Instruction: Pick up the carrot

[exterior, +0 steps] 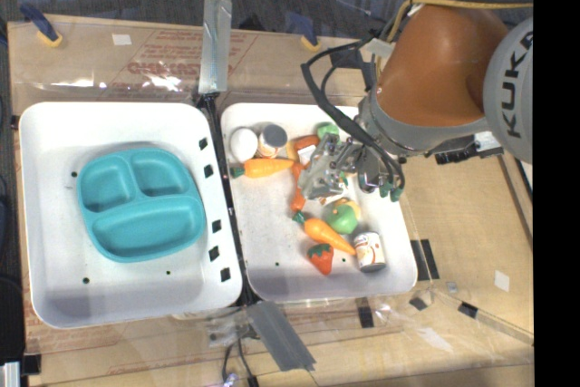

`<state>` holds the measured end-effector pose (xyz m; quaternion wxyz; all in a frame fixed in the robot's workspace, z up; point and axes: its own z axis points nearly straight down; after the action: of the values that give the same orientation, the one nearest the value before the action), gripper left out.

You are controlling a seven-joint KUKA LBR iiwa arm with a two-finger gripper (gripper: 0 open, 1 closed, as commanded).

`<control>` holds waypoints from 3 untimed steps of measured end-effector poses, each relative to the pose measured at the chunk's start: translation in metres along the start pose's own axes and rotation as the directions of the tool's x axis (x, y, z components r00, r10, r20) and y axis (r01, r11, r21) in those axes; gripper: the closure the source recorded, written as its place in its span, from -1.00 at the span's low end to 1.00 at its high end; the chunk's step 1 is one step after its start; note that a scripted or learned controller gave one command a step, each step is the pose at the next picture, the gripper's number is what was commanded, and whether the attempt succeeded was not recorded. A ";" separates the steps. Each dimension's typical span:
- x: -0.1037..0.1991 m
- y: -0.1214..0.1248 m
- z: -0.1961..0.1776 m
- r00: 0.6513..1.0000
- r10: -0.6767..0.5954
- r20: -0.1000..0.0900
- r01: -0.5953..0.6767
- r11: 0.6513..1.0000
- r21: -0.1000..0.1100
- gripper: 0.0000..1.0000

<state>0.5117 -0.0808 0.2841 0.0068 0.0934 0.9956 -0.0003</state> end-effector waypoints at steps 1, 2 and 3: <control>0.001 0.000 0.004 1.000 0.000 -0.009 0.000 1.000 0.001 -1.00; 0.030 -0.048 0.125 0.983 -0.182 -0.020 0.182 0.983 -0.003 -1.00; 0.015 -0.054 0.193 0.989 -0.147 -0.011 0.147 0.989 -0.001 -1.00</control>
<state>0.4898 -0.1312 0.0914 0.0012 0.0195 0.9998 0.0000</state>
